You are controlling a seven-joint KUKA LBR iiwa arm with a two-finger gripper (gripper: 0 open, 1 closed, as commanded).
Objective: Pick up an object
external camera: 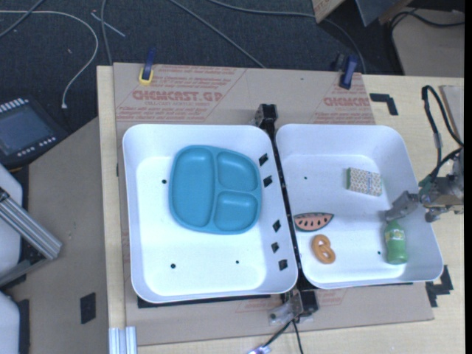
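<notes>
Cardboard-topped bench, cables on dark floor behind. Left bin: blue divided plate. Right bin: green bottle, pretzel, watermelon slice, patterned block. Gripper above bottle; finger state indeterminate.
</notes>
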